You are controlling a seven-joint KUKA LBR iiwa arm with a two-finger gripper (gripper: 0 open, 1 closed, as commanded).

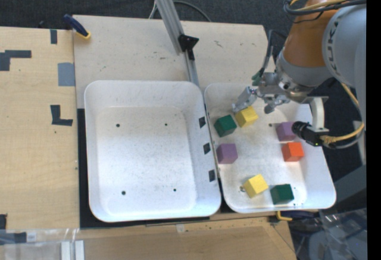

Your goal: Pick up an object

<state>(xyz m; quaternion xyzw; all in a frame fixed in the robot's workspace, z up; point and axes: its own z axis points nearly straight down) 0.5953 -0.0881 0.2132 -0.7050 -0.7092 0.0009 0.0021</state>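
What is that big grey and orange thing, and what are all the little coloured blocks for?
It is a robot arm, seen by a camera looking down from above. At its tip is a metal two-finger gripper, its hand. Two shallow white plastic bins sit side by side. The right bin holds small cubes: two yellow, two green, two purple and one orange. The gripper hovers by the upper yellow cube, holding nothing yet. Its job is picking one up.

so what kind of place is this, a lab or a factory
Most likely a robotics lab: a KUKA arm over two white bins, small coloured blocks for grasping trials, tape-marked bench.
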